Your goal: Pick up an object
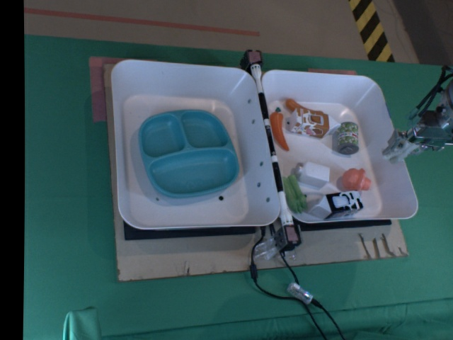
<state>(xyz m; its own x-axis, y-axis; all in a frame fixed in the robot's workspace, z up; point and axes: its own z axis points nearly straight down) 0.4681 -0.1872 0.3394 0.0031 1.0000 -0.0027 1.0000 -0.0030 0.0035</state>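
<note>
The gripper (pixel 398 149) sits at the right edge of the view, just outside the right bin's (pixel 386 105) right rim and over the green cloth (pixel 64 154); its two fingers (pixel 391 147) point down and to the left, slightly spread, with nothing between them; behind it only a little of the arm (pixel 437 115) shows.

The right bin holds seven things, all lying loose and apart from the gripper; nearest it is one small striped can (pixel 347 137); below that, one orange-red toy (pixel 356 180); at the lower rim, one black-and-white carton (pixel 340 204); beside it, one white block (pixel 313 174); by the inner wall, one green pod (pixel 295 194); higher up along that wall, one carrot (pixel 280 129); next to the carrot, one orange-and-white packet (pixel 308 120).

The left bin (pixel 177 80) holds one teal plate (pixel 188 152) with three compartments.

The two bins meet along one black-and-white bar (pixel 269 142); both rest on one cardboard sheet (pixel 212 264); from the bar's near end a black cable (pixel 269 287) runs to one small silver plug (pixel 299 293) on the cloth.
</note>
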